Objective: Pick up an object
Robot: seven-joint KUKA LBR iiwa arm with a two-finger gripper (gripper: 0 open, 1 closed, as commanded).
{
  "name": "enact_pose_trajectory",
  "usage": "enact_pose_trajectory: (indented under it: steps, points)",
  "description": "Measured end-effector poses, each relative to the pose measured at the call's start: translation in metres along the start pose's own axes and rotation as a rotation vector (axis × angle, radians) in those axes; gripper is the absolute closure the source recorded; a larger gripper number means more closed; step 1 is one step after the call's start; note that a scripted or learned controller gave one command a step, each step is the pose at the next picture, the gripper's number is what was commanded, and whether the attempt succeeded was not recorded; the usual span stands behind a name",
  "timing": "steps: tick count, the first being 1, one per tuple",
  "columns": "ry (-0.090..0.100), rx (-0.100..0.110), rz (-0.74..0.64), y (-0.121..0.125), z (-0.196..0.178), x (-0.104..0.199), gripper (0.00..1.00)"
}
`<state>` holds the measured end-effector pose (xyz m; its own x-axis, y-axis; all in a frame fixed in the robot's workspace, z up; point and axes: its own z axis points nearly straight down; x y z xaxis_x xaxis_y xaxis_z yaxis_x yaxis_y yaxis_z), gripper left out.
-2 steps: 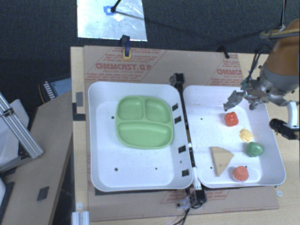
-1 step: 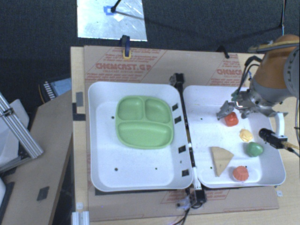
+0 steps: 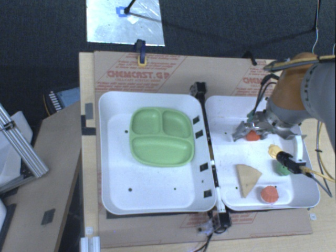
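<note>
Gripper (image 3: 251, 132) down in right bin (image 3: 226, 156), 10 o'clock of centre, over small red-orange object (image 3: 253, 136); finger state unreadable; grasp step, next: close and lift.

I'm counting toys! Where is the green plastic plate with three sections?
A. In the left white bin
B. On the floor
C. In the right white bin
A: the green plastic plate with three sections lies alone in the left white bin.
</note>
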<state>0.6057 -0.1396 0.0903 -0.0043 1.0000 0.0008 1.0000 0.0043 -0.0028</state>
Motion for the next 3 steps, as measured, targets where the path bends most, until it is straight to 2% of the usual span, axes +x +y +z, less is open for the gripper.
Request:
enact_pose_trajectory:
  steps: [1, 2, 3]
  points:
    - [-0.001, -0.004, 0.002, 0.001, 0.005, 0.000, 0.00]
    - [-0.002, -0.008, 0.001, 0.002, -0.006, 0.000, 1.00]
    - [-0.003, -0.010, 0.003, 0.004, -0.059, -0.011, 1.00]
